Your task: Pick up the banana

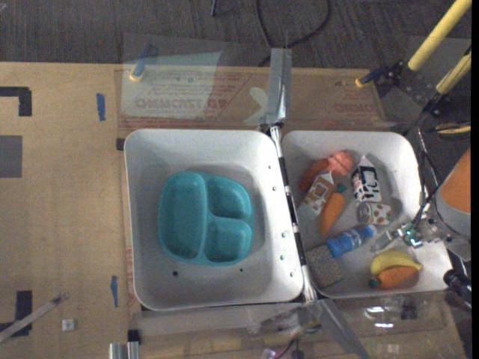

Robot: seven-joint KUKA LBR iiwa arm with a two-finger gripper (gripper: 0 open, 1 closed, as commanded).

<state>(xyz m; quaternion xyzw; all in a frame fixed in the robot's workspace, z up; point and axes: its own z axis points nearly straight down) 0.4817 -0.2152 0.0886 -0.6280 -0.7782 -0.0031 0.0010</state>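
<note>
Two white bins sit side by side on the desk (60,200): the left bin (142,155) holds a teal divided tray (204,217), the right bin (404,152) toy groceries. The banana (394,261) lies in its near right corner, against an orange (397,277), just below the pincer (408,234); whether the pincer is parted cannot be told.

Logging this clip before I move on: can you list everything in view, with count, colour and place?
Left bin: one, white, left half of the bench.
Divided tray: one, teal, inside the left bin.
Right bin: one, white, beside the left bin.
Banana: one, yellow, right bin's near right corner, touching an orange item.
Carrot: one, orange, middle of the right bin.
Bottle: one, blue, right bin, left of the banana.
Cow-patterned carton: one, black and white, right bin's far side.
Gripper: one, right bin, just above the banana in the picture.
Arm: one, grey and orange, right edge.
</note>
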